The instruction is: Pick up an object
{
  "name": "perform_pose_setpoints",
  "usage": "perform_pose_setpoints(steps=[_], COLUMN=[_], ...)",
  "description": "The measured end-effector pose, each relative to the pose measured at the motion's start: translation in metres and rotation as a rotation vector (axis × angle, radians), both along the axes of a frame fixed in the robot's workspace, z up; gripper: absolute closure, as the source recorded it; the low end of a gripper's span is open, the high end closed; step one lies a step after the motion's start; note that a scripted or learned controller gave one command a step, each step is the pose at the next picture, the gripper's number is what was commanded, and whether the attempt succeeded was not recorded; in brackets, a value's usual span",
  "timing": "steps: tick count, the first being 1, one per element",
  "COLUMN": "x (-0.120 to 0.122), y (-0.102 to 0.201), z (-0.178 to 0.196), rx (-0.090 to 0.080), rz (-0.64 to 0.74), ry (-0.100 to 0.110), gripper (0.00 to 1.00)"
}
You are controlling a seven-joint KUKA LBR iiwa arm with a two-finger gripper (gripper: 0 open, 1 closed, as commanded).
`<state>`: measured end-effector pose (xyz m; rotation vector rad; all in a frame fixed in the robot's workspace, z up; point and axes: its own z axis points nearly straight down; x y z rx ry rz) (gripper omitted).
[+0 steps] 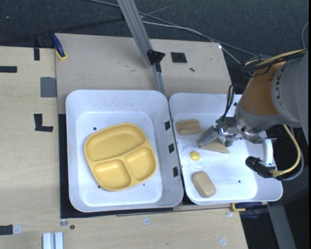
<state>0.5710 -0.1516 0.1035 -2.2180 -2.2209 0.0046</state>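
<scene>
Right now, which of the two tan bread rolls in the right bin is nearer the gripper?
The upper roll, beside the bin's left wall, level with the gripper. The other roll lies lower, past the fried egg, near the bin's front edge.

— What lies around the end effector [210,137]?
— A tan wedge-shaped piece [217,147] lies flat just below it, touching or nearly so. A light brown rounded block [188,126] sits up and to its left.
— And lower down?
— A fried egg toy, white with a yellow yolk [194,156], lies just below-left of it. A tan oblong bread-like piece [203,184] lies further below, tilted.
— Further left?
— A yellow three-compartment plastic tray [120,155], well apart.
</scene>
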Motion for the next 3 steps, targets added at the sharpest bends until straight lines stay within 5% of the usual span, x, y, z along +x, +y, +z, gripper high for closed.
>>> perform_pose_setpoints(steps=[1, 3], x=[0.0, -0.006], y=[0.0, -0.007], z=[0.012, 0.117], rx=[0.0, -0.001], rz=[0.001, 0.0], ry=[0.0, -0.006], gripper=[1.0, 1.0])
